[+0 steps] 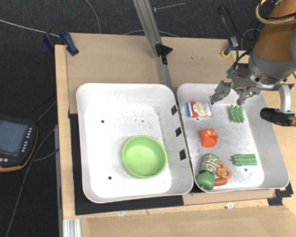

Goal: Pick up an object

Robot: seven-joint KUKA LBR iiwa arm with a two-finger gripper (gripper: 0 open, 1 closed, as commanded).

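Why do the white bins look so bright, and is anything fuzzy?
In the camera view, light from above washes the left bin and right bin nearly to plain white, so their speckles fade. Soft, small shadows sit under the green bowl and the orange toy. The gripper and small toys look slightly fuzzy; the dark floor stays dim.

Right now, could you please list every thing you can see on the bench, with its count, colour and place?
bins: two, white, side by side on the bench
bowl: one, light green, left bin, near front
carton: one, white with red and blue, right bin, back
orange block: one, right bin, middle
green ridged pieces: two, right bin, one back right, one front right
toy cluster: one, green, red and tan, right bin, front
pendant: one, orange-grey, far left
arm: one, grey-orange, right
gripper: one, jaws open above right bin
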